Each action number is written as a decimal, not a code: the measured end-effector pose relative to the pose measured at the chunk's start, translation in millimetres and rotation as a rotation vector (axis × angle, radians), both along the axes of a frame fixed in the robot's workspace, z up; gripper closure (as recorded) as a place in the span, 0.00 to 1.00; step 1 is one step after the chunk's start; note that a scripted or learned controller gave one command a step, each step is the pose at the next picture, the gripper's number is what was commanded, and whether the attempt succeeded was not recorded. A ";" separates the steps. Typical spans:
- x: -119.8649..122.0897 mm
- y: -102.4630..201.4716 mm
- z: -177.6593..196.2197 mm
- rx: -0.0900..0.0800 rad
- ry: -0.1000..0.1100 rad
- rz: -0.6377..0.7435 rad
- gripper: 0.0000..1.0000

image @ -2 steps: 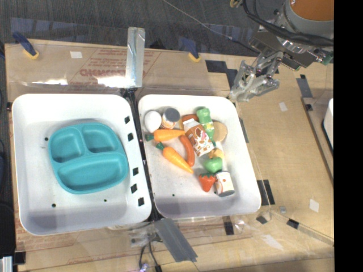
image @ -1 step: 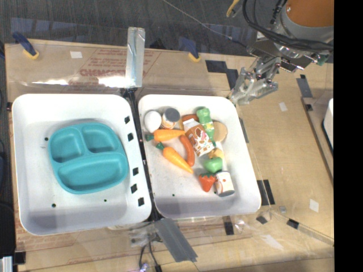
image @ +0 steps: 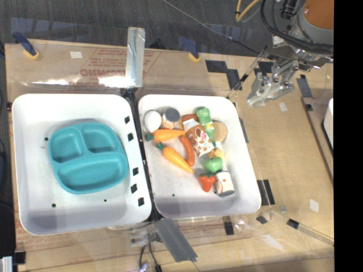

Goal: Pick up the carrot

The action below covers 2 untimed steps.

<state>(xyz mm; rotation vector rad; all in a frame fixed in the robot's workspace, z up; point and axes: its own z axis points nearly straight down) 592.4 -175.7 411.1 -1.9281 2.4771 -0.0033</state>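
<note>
The gripper is hanging outside the bins, above the bare bench just past the upper right corner of the right bin, its metal fingers pointing down and toward the left; whether they are spread or pressed together cannot be told, and nothing is showing between them. Above it the grey arm with its orange band is reaching in from the upper right, trailing black and yellow cables. Two carrot-like pieces are lying in the right bin: one carrot is resting near the bin's middle with its long axis running diagonally, green stub end at the upper left and pointed tip at the lower right, while a shorter orange carrot is lying almost level just above it, green end to the left. A red sausage is lying just beside the tip of the diagonal one. A small printed carton is carrying a label too blurred to read, and the white can near the lower right has a red mark that is also unreadable. Open white floor is showing along the bin's lower left. The left bin is holding a teal divided plate. Faint red print on the plastic sheet behind the bins is not legible.
</note>
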 end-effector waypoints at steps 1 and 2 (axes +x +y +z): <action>8.8 -22.5 -44.4 0.002 0.007 0.197 1.00; 11.8 -32.2 -62.3 0.001 0.006 0.280 1.00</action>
